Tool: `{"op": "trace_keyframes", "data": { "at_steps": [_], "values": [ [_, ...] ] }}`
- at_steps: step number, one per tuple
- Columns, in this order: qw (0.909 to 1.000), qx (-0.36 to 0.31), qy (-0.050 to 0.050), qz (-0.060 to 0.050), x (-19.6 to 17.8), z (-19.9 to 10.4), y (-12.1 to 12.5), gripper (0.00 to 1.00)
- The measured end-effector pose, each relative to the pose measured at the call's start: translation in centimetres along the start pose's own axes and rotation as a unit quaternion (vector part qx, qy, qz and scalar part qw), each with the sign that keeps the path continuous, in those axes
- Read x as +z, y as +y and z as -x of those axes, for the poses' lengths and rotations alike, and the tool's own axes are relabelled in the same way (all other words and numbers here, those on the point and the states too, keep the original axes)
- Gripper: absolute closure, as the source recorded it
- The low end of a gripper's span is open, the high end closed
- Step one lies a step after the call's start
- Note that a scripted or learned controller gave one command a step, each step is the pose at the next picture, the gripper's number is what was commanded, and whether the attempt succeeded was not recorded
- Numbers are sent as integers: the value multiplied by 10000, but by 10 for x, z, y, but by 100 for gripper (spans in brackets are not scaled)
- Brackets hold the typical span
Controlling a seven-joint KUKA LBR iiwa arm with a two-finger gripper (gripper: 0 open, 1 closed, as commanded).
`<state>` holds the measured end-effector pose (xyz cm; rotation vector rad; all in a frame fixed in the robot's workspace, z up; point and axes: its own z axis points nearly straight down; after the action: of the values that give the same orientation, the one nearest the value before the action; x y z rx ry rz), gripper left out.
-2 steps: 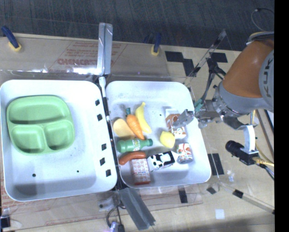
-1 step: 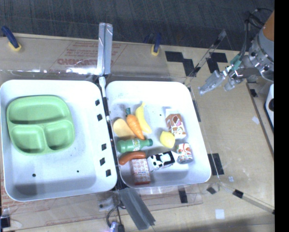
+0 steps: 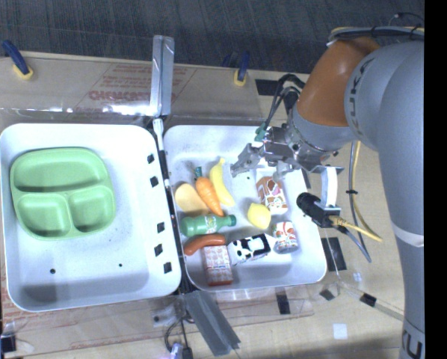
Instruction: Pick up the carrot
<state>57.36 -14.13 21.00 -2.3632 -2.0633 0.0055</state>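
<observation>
The small orange tapered carrot (image 3: 208,194) lies untouched in the right shallow white bin (image 3: 307,271), between a pale pear and a yellow banana. The tool (image 3: 262,155) hovers nearby, empty, its spread unclear; the grasp is all still to do.

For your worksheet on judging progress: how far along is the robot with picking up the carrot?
Done: the gripper hangs over the right bin, near the back rim. In hand: nothing visible. Left: the carrot lies in the bin between a banana and a pear-like fruit, to be reached, grasped and lifted.
</observation>
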Motion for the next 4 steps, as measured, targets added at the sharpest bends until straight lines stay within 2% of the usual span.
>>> {"op": "trace_keyframes", "data": {
  "at_steps": [1, 2, 3, 4],
  "values": [
    [10000, 0, -1, 2, 0, 0, 0, 0],
    [9989, -465, -4, -3, 100, -39, -21, 0],
    [9989, -471, -9, -7, 91, -38, -21, 100],
    [9989, -472, -9, -5, 91, -38, -21, 0]
  ]
}}
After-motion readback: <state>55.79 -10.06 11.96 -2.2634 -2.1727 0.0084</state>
